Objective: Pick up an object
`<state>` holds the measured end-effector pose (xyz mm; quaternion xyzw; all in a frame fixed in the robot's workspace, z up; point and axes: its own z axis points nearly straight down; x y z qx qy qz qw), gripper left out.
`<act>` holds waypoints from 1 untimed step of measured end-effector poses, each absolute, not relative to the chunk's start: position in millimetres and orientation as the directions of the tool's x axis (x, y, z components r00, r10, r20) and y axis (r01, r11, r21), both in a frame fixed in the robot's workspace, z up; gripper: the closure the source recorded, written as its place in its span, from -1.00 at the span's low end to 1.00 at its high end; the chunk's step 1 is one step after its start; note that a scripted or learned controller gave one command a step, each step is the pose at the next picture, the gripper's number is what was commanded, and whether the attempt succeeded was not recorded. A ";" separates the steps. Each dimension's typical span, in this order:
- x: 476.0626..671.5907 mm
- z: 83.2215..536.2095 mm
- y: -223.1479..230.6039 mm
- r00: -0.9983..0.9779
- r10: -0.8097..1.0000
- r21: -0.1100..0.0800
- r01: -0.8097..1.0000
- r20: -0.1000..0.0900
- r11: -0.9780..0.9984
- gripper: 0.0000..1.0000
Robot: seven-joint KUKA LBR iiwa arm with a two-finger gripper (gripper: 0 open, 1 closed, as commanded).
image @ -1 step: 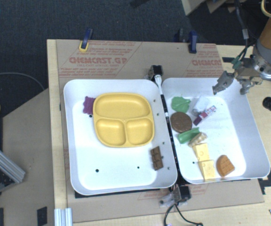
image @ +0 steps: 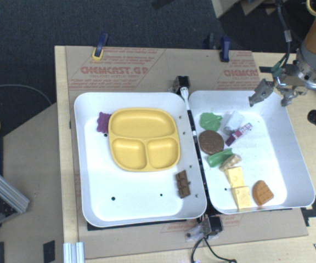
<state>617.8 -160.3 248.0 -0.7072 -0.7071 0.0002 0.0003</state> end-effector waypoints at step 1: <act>624.5 187.5 -160.4 0.000 1.000 -0.007 1.000 0.002 0.000 -1.00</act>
